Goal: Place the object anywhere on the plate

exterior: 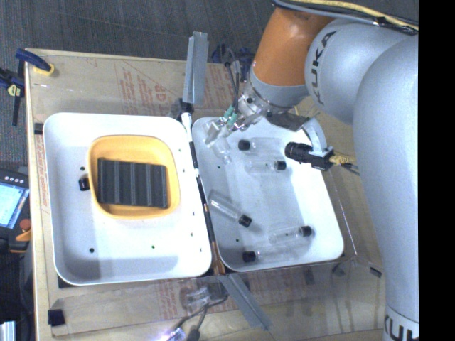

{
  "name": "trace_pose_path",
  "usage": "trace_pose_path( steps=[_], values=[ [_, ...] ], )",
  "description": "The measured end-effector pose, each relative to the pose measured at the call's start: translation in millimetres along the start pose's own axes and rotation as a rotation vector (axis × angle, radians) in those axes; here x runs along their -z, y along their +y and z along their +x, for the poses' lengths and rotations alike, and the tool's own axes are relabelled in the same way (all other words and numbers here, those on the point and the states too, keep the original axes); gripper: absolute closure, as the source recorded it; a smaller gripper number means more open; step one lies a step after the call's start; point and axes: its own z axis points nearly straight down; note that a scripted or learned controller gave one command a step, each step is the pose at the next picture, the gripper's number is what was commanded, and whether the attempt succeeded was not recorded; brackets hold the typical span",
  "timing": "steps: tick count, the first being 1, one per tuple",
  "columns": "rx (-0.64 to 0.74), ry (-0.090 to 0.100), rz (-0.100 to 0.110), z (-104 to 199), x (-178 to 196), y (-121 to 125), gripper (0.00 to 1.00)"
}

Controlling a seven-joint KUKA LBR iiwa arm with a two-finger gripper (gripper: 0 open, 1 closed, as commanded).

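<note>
Above the far-left corner of the right bin (pixel 327 240), the gripper (pixel 217 130) hovers; its grip state cannot be told. 5 clear vials, e.g. (pixel 229 209), lie in this bin. Pick step judged pending; next, carry 1 to the yellow plate (pixel 135 146).

Clearly a robotics lab or test workshop: a plywood bench (pixel 106 77) with printed stamps, held by blue and yellow clamps (pixel 32 61), carrying two white bins (pixel 57 254) under a large industrial arm (pixel 370 119), with dark carpet floor (pixel 106 13) and a small screen device (pixel 10 203) at the left edge.
</note>
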Motion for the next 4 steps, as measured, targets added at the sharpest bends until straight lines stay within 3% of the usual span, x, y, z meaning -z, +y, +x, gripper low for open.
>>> trace_pose_path(
  steps=[1,2,3,4],
  values=[
    [0.111,-0.001,-0.001,68,-29,56,1.00],
    [0.293,-0.001,0.000,93,-17,12,1.00],
    [0.416,-0.001,-0.001,107,-28,10,1.00],
    [0.417,-0.002,-0.001,107,-28,10,0.00]
  ],
)
